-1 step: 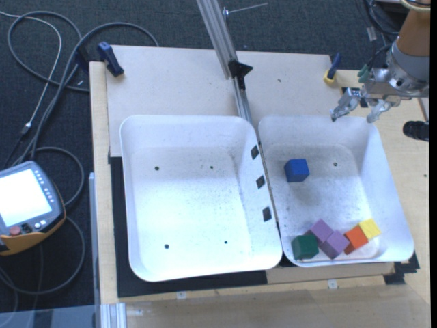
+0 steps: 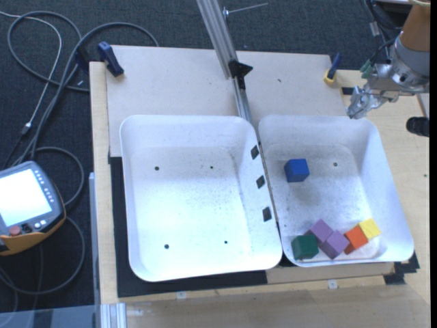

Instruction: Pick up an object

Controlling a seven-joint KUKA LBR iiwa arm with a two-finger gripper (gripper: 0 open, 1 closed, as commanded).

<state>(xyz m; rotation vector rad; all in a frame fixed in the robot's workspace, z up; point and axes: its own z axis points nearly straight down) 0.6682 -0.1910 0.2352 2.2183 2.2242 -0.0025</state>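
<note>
The right bin [image 2: 382, 183] holds several small blocks. A blue cube [image 2: 296, 170] lies alone near its middle left. Along the front edge sit a green block [image 2: 305, 246], two purple blocks [image 2: 328, 238], an orange block [image 2: 356, 238] and a yellow block [image 2: 369, 228]. My gripper [image 2: 358, 108] hangs over the bin's far right corner, well above and behind the blocks. Nothing shows between its fingers.
The left bin [image 2: 136, 183] lies beside the right one. A slanted metal rail [image 2: 222, 29] crosses the bench behind the bins. Blue clamps [image 2: 109, 58] grip the board's far corners. A teach pendant [image 2: 26, 200] and cables lie on the floor at left.
</note>
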